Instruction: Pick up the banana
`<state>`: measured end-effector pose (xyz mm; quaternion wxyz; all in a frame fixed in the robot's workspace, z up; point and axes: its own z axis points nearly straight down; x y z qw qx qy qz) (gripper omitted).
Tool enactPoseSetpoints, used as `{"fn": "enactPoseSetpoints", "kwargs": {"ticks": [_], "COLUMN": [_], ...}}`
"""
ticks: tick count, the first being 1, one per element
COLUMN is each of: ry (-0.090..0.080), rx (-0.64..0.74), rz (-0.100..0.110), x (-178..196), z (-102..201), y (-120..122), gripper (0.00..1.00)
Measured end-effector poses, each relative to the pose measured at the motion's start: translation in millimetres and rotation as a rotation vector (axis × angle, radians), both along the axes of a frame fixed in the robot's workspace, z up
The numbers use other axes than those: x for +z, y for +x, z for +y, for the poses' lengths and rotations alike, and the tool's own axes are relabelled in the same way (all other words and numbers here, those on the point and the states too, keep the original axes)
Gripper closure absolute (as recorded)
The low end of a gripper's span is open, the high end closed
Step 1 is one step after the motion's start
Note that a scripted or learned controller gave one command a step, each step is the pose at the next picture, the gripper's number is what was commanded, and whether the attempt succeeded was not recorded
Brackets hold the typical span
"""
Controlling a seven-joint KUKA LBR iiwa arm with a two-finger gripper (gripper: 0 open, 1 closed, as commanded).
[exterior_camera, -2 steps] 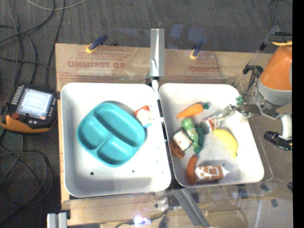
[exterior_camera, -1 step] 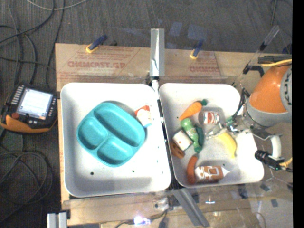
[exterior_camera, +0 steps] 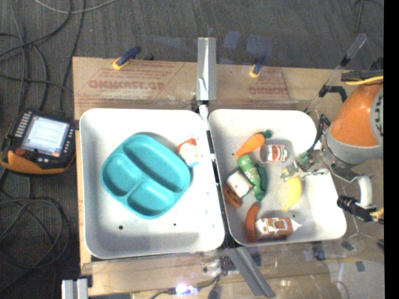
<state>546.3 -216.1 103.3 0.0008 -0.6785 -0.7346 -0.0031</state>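
The bench carries two shallow white bins side by side. The left bin (exterior_camera: 87, 167) occupies the centre-left of the frame and holds a teal divided tray (exterior_camera: 146, 174), tilted diagonally. A small red-and-white object (exterior_camera: 189, 151) lies touching the tray's upper right edge.

The right bin (exterior_camera: 324, 223) occupies the centre-right of the frame. The banana (exterior_camera: 291, 192) lies in the right half of this bin, roughly upright in the frame, apart from the other items. To its upper left lie a carrot (exterior_camera: 250, 144) and a small can (exterior_camera: 275, 152) on its side. A green vegetable (exterior_camera: 252, 173) and a white box-shaped item (exterior_camera: 239, 183) lie left of the banana. Near the bin's lower edge lie a sausage-shaped item (exterior_camera: 251, 219) and a brown-and-white carton (exterior_camera: 275, 227).

The arm (exterior_camera: 356, 124) enters from the right edge of the frame (orange band visible above the wrist). The gripper (exterior_camera: 303, 170) sits just above the banana's upper end, at the bin's right side. Finger spacing cannot be determined at this resolution, and no object is visibly clamped.

A handheld controller (exterior_camera: 41, 142) rests on the floor at the left edge of the frame.
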Motion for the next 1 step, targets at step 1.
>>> {"fn": "enactPoseSetpoints", "kwargs": {"ticks": [1], "ry": [-0.007], "rx": [-0.136], "rz": [0.005], "x": [85.2], "z": [50.7], "y": [54.8], "gripper": [1.0]}}
